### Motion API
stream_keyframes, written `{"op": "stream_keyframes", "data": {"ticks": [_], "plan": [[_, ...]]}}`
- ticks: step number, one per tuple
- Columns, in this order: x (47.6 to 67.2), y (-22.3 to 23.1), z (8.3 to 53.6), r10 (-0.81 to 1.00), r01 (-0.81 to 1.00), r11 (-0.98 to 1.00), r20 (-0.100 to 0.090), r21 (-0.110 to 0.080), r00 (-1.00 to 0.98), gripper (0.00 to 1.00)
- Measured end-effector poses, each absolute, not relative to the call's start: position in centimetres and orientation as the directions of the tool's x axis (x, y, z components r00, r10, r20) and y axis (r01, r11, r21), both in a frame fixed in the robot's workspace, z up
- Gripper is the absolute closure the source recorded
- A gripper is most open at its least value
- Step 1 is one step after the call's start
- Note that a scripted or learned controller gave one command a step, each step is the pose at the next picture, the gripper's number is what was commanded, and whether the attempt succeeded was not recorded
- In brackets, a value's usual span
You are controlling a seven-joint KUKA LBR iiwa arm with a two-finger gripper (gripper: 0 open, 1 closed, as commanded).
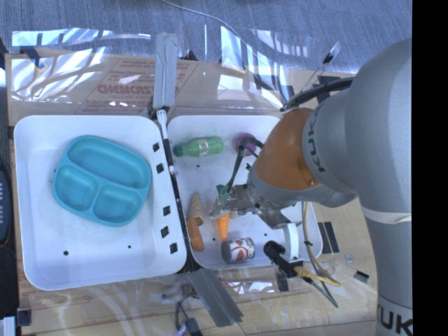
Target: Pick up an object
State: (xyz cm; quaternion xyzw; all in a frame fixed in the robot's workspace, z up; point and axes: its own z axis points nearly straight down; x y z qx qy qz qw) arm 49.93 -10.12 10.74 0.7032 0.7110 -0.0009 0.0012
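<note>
Gripper [225,200] hangs low in the right bin [183,128], near its centre, with something small and orange, seemingly a toy carrot [222,224], at its tip; whether the fingers are released or clenched on it I cannot tell. Judging by looks, the carrot is light, stiff plastic, tapered and a bit slick, so a hold across its thicker upper end should slip least. Other candidates lie around it: a green bottle [199,147] at 11 o'clock, smooth and round, likely to roll unless taken across the middle; a small can [239,250] at 5 o'clock, lying on its side, rigid, likewise prone to roll; a cone-shaped piece [197,209] and an orange stick-like piece [195,235] by the bin's left wall, at 8 o'clock. A blue divided plate [102,180] sits in the left bin [28,208]
</note>
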Motion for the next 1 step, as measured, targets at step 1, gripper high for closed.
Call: {"op": "stream_keyframes", "data": {"ticks": [1], "plan": [[54.85,-6.39,19.44,1.0,1.0,0.011,0.002,0.004,-0.011,1.0]]}}
